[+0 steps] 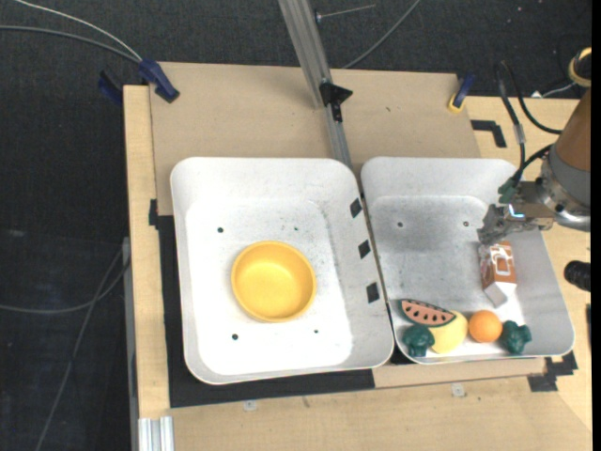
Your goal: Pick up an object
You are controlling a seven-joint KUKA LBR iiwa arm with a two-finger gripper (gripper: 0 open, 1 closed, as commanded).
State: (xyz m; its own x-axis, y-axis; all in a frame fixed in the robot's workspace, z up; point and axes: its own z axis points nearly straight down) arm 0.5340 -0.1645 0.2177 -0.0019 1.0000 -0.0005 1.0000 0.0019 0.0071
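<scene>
Nearest the camera, along the near edge of the right bin (413, 195), lies a row of toy food: a green piece (418, 339) at the near-left corner, a watermelon slice (429, 311) just behind it, a yellow piece (451, 333) touching both, an orange (485, 327), and a second green piece (515, 337) towards the near-right corner. A little farther back, close to the right wall, sits a small brown-and-white carton (499, 269), with a pale scrap at its near end. In the left bin (202, 195) a yellow bowl (272, 279) rests near the middle.

The gripper (495, 229) hangs right over the carton's far end, the arm coming in across the bin's right rim. Its tips are dark and blurred against the carton; I cannot tell how far apart they stand, nor whether anything is caught between them.

This looks like the approach or closing step on the carton, with nothing yet lifted. Next would be to settle squarely on the carton, close on it, and rise straight up, keeping off the wall beside it.
</scene>
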